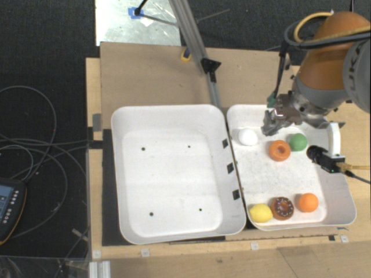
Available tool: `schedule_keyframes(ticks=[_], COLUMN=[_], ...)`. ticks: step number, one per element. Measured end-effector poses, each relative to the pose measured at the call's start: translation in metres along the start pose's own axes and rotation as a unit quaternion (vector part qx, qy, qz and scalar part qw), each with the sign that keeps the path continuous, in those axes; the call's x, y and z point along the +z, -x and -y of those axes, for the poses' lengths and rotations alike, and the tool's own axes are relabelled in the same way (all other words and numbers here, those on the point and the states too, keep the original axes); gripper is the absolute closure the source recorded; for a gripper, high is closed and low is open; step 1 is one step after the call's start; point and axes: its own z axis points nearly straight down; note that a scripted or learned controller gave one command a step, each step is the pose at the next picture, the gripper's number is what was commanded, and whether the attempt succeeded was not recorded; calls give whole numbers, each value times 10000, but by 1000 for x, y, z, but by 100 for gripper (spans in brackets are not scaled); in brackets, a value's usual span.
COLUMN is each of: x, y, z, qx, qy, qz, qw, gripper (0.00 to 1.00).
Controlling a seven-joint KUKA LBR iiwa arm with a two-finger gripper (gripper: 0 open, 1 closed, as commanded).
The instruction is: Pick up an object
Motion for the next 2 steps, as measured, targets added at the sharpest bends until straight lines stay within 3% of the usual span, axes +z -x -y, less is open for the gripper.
schedule_keyframes(ticks=[1, 2], x=[0, 11], y=[-62, -106], z=[8, 10], qx=[-11, -1], qy=[0, -3], qz=[-7, -4], qw=[10000, 10000], gripper=[100, 100])
